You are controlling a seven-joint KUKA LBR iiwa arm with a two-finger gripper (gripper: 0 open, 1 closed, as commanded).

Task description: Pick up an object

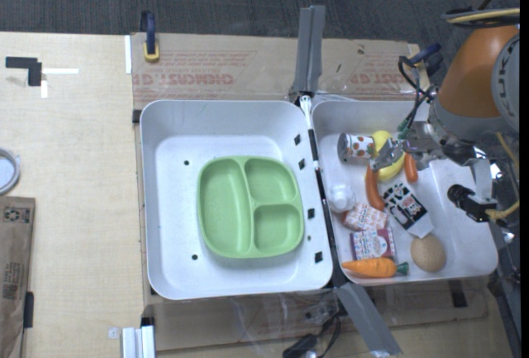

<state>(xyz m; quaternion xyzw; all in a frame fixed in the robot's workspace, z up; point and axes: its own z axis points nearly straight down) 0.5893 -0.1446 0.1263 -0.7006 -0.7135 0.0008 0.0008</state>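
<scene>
Here the gripper hangs low in the right bin over a banana beside a small can, whether its fingers are apart or together I cannot tell.

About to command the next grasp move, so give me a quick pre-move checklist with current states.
1. Gripper over the right bin: ok, it sits above the banana.
2. Something held between its fingers: cannot tell, the wrist hides them.
3. Candidates in reach: ok, banana, small can and black-and-white carton lie close by.
4. Clutter around the target: not ok, the banana touches neighbouring items.
5. Green divided tray in the left bin: ok, lying flat, away from the arm.
6. Carrot and egg at the near wall: ok, apart from the gripper.
</scene>
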